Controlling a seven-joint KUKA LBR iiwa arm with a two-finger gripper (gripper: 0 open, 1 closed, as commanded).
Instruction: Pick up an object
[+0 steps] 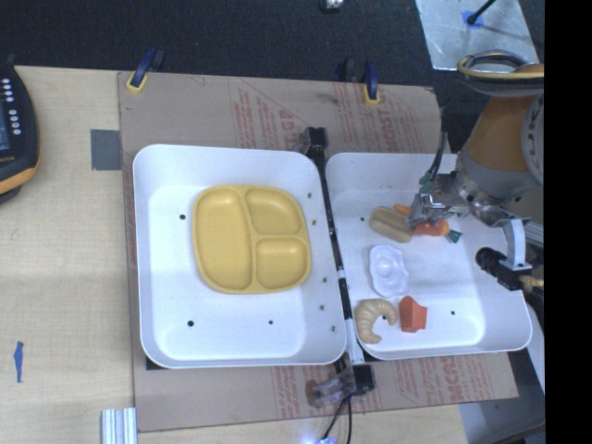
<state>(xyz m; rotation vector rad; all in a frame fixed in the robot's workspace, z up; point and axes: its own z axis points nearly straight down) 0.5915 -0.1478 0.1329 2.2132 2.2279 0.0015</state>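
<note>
Fingers of the gripper (431, 213) are down in the right bin (481, 336), though whether they grip anything I cannot tell, their tips lying over a carrot (435, 228) just beside a tan bread roll (390, 224). Nearest the camera in that bin lie a croissant (375, 317) and a red piece (413, 314), with a white moulded object (388, 269) beyond them. Left bin (157, 322) holds a yellow divided plate (251, 238).

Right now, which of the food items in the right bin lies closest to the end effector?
The carrot, orange with a green tip, lies right beside the end effector. The bread roll is just left; the white egg, croissant and red piece lie further forward.
</note>
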